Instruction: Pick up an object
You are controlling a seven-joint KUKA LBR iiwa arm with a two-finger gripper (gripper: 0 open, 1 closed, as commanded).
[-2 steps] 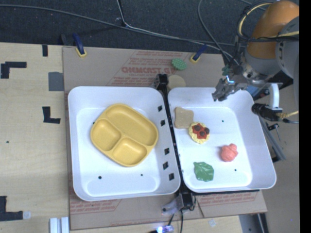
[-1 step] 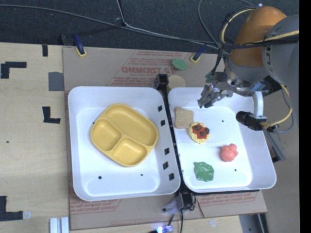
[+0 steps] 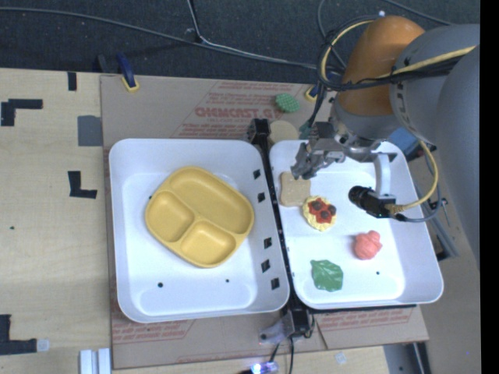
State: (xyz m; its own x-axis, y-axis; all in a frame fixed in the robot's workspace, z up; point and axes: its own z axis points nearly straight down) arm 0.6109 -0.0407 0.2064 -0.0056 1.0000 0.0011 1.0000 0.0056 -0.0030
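My gripper [image 3: 302, 170] hangs over the upper left part of the right bin [image 3: 417, 283], its dark fingers pointing down just above a tan toast-shaped piece [image 3: 292, 191]. Nothing is visibly held between the fingers. In the same bin lie a yellow pizza-like piece with red spots [image 3: 320, 213], a pink-red lumpy toy [image 3: 366, 245] and a green leafy toy [image 3: 327, 275]. The left bin [image 3: 132, 287] holds a yellow divided plate [image 3: 199, 216].
A green knobbly object [image 3: 287, 102] lies on the cardboard behind the bins. A black clamp-like part [image 3: 369, 199] on the arm's cabling hangs over the right bin's middle. Black clips run along the divider between the bins [image 3: 270, 224]. The arm's grey body covers the upper right.
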